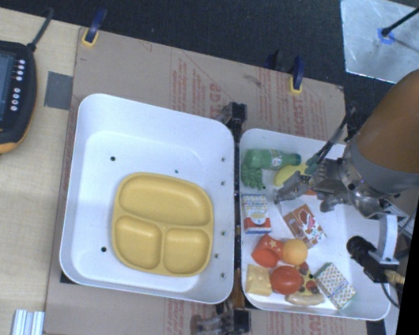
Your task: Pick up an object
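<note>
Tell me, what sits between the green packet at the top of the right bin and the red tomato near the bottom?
In the camera view, between the green packet and the tomato lie a small white-and-red carton and a red pepper-like piece.

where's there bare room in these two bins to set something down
Left bin: bare floor rings the yellow tray, widest behind it. Right bin: crowded with toy food, the gripper at its far end.
</note>
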{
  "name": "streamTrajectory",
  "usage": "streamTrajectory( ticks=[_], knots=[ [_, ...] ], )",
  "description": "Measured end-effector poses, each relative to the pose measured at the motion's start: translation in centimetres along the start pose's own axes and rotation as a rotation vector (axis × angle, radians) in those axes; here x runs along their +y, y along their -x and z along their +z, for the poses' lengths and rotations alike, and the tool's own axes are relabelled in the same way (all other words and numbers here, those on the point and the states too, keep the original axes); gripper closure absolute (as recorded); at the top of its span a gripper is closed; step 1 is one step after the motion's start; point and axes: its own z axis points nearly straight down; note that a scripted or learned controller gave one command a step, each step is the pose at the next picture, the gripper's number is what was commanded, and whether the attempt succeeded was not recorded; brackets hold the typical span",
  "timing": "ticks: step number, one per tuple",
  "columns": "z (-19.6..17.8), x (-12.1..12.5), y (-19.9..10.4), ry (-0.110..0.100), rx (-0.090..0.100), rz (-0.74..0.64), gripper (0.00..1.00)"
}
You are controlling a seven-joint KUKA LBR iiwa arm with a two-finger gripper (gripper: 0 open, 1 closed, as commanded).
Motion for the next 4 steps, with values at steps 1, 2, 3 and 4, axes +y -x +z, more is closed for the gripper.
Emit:
streamTrajectory(
  ticks=[1,2,3,4],
  knots=[
    [7.5,3.4,6.1,-0.003,-0.002,0.000,0.00],
    [5.7,9.8,6.8,0.002,0.000,0.001,0.00],
    [4.7,9.8,6.9,0.000,0.000,-0.003,1.00],
    [5.7,5.3,6.9,-0.001,-0.001,0.000,1.00]
  ],
)
